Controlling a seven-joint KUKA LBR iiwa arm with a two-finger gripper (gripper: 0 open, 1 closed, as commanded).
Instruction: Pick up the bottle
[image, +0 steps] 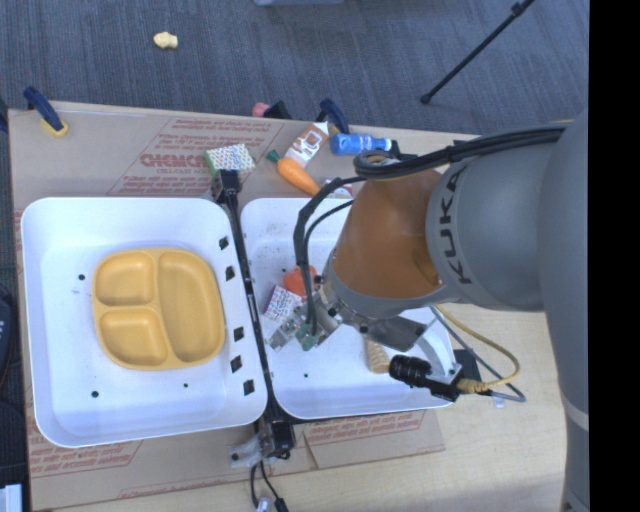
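My gripper (306, 328) is low over the left part of the right bin (330, 400), under the orange wrist band. Right at its tip lie a crinkled silver packet (277, 301) and a small red and orange item (295, 281) that the wrist partly hides; I cannot tell whether that item is the bottle. A small white bottle with an orange label (306, 146) lies outside the bins on the cardboard behind the right bin. The arm covers most of the right bin's middle.
The left bin (50, 300) holds a yellow divided plate (158, 306). A cork-like tan piece (377, 354) lies in the right bin near the wrist. Behind the bins sit an orange carrot-shaped toy (297, 176), a blue item (354, 144) and a patterned block (229, 158).
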